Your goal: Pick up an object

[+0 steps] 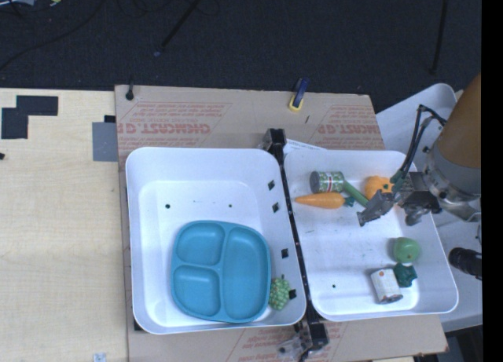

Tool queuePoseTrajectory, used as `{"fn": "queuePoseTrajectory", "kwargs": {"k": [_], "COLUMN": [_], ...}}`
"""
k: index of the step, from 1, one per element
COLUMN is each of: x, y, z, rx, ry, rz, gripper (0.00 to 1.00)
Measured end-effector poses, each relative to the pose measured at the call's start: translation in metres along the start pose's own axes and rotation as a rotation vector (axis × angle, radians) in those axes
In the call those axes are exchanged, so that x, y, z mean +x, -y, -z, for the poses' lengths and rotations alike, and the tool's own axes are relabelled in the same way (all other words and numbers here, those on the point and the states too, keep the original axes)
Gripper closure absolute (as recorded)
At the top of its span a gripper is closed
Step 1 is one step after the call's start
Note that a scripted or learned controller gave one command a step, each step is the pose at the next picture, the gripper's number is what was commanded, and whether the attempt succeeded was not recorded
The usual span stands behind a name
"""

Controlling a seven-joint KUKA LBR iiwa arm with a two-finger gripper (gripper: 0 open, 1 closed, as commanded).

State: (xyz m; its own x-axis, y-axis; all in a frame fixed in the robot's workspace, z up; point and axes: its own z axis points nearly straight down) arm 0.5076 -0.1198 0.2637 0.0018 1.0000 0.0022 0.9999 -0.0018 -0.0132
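The gripper (391, 207), its fingers spread and holding nothing, hung just right of the carrot (320, 201), whose long axis ran left-right, tip pointing away.

Right bin (440, 290) holds the pickables: orange carrot (320, 201) w/ green top lying flat, pointing left, near the divider. Green-labelled can (327, 181) on its side just behind it. Orange fruit (378, 186) near the back-right wall. Green apple (406, 250) further fwd, apart. Small white box (385, 286) and teal piece (405, 275) touching, front right. Green grapes (279, 293) sit in the left bin's (149, 195) front-right corner.
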Motion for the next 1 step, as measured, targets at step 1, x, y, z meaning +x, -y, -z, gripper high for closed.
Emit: {"fn": "queuePoseTrajectory", "kwargs": {"k": [1], "x": [-0.0002], "y": [-0.0019], "z": [0.0055], "rx": [-0.012], "ry": [0.002], "rz": [0.002], "gripper": [0.00]}}
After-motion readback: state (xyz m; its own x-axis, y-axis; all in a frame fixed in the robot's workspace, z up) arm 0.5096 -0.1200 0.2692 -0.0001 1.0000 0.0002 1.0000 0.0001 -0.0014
